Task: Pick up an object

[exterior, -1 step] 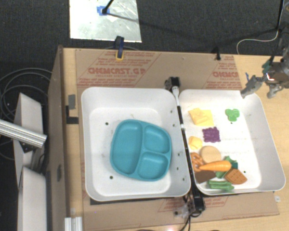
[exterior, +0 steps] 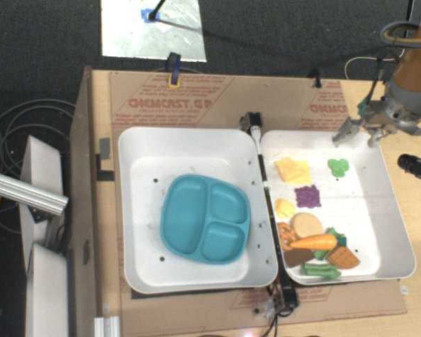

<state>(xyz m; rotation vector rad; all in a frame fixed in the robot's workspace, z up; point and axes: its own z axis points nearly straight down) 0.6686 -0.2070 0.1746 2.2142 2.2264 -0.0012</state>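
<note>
- Two shallow white bins sit side by side on the bench (exterior: 161, 93): the left bin (exterior: 137, 209) and the right bin (exterior: 389, 216).
- Inside the left bin lies a teal divided plate (exterior: 205, 217), tilted a little, with three compartments.
- Toward the near left of the right bin, toy foods are clustered: a yellow cheese slice (exterior: 293, 169) at the far end of the group, a purple piece (exterior: 308, 196) just near of it, and a small yellow piece (exterior: 285, 208) beside the dividing wall.
- Nearer still, a round tan piece (exterior: 307, 224) touches an orange carrot (exterior: 313, 242), with a waffle-like orange piece (exterior: 344, 258) and a green bean pod (exterior: 322, 271) at the near edge.
- Apart from the cluster, a small green piece (exterior: 338, 166) lies alone toward the far side of the right bin.
- At the far right corner of the right bin the hand (exterior: 358, 133) hovers above the rim, its two fingers spread apart and nothing between them.
- Well apart from the food cluster, the hand is nearest to the green piece.
</note>
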